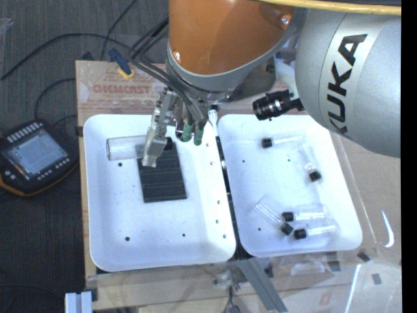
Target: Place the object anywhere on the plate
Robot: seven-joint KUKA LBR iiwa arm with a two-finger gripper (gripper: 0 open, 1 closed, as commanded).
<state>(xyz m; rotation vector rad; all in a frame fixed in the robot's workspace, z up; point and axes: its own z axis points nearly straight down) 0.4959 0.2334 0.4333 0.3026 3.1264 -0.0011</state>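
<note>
We see two white bins, the left bin (117, 233) and the right bin (339, 175), each speckled with a few small dark dots. On the left one lies a black plate (164, 181) with fine ribbed lines and a clear tube (124, 148). The right one holds clear vials (311, 223) with black caps. The arm (228, 25) is orange, then grey with black lettering. The gripper (154, 150) is silvery grey.

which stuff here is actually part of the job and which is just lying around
Part of the job:
- clear tube at the end effector, left bin
- black ridged plate, left bin

Lying about:
- capped clear vials in the right bin
- handheld controller on the floor
- wooden board behind the bins
</note>
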